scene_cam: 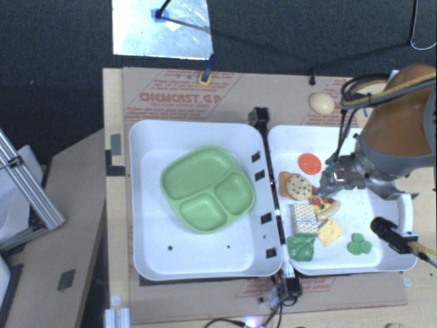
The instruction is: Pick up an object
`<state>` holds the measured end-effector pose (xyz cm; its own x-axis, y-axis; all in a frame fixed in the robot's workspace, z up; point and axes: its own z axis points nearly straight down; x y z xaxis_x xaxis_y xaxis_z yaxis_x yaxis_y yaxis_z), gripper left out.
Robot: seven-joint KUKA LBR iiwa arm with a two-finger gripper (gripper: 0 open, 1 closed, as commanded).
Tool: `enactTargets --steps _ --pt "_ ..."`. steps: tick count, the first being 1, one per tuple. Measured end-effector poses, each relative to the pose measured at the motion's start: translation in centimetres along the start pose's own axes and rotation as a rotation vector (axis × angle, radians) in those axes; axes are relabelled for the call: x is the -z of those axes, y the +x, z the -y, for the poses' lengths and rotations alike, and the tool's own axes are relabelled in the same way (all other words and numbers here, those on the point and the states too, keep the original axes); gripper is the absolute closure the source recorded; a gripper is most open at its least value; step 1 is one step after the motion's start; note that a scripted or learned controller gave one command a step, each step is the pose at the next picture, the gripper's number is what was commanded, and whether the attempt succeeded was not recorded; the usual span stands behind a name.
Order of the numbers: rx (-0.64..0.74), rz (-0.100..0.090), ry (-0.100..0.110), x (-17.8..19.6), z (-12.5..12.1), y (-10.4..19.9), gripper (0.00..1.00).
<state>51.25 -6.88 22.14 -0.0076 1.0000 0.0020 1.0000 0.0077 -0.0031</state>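
Note:
The right bin (290,139) holds several small toy foods: a red tomato slice (309,162), a brown cookie (297,186), a pizza slice (323,202), a speckled white cracker (304,218), a yellow cheese wedge (330,233), a dark green leafy piece (301,247) and a small green broccoli piece (358,244). My gripper (331,180) hangs low in this bin, just above the pizza slice and right of the cookie. The wrist hides the fingertips.
The left bin (147,139) carries a green divided plate (207,188). A beige egg-shaped object (321,103) lies on the cardboard behind the right bin. A black clamp strip (270,190) runs between the bins. The grey and orange arm (399,125) covers the right bin's right side.

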Motion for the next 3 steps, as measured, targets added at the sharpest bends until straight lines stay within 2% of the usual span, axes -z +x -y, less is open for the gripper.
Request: enactTargets --steps 1,2,3 --pt "0.0 0.002 -0.006 1.3 0.3 1.4 1.0" --pt "-0.006 0.002 -0.001 -0.8 0.2 1.7 1.0" --pt "-0.003 0.002 -0.005 -0.4 0.1 2.4 1.0"
